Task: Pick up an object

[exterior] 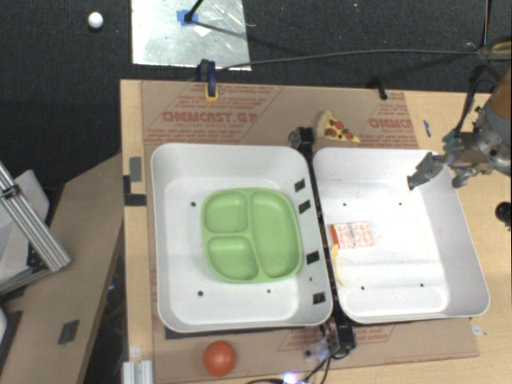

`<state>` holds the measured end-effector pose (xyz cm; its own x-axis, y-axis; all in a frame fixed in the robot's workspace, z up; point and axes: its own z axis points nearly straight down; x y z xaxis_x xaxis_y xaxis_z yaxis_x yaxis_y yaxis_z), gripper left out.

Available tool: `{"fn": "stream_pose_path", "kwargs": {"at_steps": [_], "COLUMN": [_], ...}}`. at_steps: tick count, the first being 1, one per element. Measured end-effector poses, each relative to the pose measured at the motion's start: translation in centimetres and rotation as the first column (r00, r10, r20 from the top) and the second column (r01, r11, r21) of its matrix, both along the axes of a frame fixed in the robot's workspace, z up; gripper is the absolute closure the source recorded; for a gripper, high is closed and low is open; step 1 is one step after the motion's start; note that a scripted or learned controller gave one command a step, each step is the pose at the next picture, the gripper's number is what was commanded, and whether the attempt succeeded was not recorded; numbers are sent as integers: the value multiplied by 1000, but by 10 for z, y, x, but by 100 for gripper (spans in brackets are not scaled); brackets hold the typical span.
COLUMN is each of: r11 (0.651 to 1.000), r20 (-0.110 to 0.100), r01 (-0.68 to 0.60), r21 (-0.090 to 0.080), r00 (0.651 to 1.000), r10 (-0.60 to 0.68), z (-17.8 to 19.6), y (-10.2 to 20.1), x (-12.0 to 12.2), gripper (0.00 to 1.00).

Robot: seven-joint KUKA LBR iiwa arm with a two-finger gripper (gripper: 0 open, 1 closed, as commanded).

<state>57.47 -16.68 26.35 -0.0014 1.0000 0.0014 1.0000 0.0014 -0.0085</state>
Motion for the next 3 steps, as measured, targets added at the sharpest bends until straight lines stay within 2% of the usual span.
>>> {"fn": "stream_pose_path", "kwargs": {"at_steps": [1,2,3], "r11": [1000,1000,1000], "r20": [10,7,7], "r01": [-2,0,0], "r21": [-2,-2,-1], "r00": [1000,1000,1000], "r10": [2,0,0], "z": [6,-40,-103], "y": [0,-8,-7], "x": [2,4,6], "gripper": [0,0,0]}}
